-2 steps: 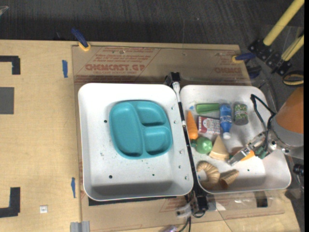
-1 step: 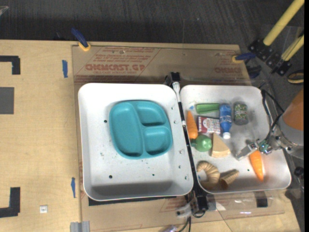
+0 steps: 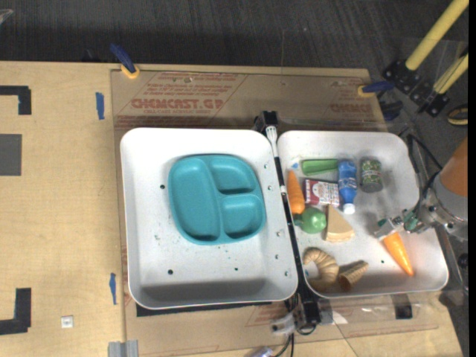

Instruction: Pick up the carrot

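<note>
The croissant [image 3: 321, 262] and the cone [image 3: 352, 271] beside it sit at the near edge of the right bin [image 3: 431, 277], and the carrot [image 3: 399, 252] lies over by that bin's right side, tip pointing toward the near corner. The jaws [image 3: 396, 225] hover right at its thick end, can't tell if they're open or closed. My worry is they'd just nudge it into the wall, or someone mistakes the orange thing [image 3: 296, 192] by the divider for the target

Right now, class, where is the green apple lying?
The green apple is in the right bin, near its left wall, beside the cheese wedge.
</note>
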Controlling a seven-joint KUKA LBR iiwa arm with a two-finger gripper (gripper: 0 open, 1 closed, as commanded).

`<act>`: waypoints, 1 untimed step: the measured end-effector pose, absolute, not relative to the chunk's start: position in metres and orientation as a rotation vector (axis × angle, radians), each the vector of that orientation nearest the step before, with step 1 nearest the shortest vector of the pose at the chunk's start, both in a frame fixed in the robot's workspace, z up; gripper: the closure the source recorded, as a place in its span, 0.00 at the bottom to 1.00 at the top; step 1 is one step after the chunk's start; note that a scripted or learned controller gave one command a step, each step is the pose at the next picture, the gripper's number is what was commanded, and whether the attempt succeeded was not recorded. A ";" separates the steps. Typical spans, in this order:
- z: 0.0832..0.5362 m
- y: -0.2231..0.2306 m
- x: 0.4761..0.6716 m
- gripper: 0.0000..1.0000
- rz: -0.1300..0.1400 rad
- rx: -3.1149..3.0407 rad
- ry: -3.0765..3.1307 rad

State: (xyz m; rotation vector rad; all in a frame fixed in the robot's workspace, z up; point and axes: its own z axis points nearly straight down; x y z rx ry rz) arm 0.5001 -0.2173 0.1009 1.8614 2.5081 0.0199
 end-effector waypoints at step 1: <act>0.100 -0.216 0.499 0.00 0.021 1.864 2.512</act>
